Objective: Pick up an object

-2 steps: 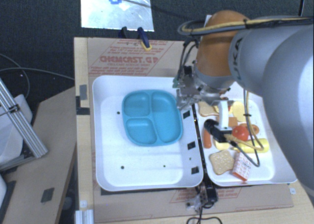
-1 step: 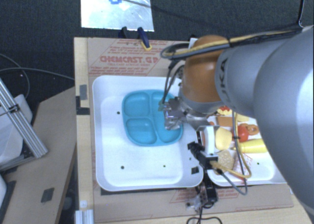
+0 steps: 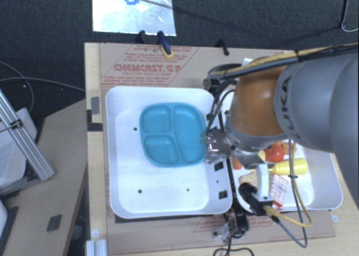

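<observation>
— Grey arm [image 3: 314, 103] looms nearest; what step are we on?
— We're reaching: the gripper [image 3: 213, 149] sits at the smooth blue plate's [image 3: 171, 134] right rim, in the left bin [image 3: 123, 193]. We can't tell its grip.
— Next?
— Settle onto something; glossy toys [image 3: 283, 159] crowd the right bin [image 3: 328, 196].

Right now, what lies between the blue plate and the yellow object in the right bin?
In the camera view, the gripper and the arm's orange band lie between the blue plate and the yellow object, over the bins' shared edge.
</observation>
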You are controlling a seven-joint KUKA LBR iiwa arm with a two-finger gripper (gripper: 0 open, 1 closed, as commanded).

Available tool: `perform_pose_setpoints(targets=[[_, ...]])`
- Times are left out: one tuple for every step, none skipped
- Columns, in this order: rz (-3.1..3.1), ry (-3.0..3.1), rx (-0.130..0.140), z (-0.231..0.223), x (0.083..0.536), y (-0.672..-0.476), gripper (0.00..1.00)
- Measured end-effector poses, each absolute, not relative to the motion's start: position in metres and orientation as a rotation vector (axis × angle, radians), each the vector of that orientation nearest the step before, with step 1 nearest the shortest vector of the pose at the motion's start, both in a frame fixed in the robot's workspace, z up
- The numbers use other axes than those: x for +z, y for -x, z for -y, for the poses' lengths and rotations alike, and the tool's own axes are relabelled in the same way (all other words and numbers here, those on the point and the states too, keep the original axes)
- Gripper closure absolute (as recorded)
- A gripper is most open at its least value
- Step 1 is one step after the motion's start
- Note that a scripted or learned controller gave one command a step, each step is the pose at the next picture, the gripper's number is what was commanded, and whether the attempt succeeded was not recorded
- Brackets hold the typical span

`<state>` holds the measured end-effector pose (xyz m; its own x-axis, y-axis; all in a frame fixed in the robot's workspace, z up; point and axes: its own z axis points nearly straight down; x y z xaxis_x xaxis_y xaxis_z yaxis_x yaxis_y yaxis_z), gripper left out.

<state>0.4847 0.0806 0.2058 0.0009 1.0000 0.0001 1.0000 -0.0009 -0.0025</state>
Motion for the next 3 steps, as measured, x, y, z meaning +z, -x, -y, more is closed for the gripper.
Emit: perform_pose_setpoints(targets=[[2.221,2.221,-0.001,-0.082,0.205,-0.487,0.0],[2.231,2.213,-0.002,-0.148,0.079,-0.486,0.0],[2.228,2.228,0.001,-0.051,0.145,-0.52,0.0]])
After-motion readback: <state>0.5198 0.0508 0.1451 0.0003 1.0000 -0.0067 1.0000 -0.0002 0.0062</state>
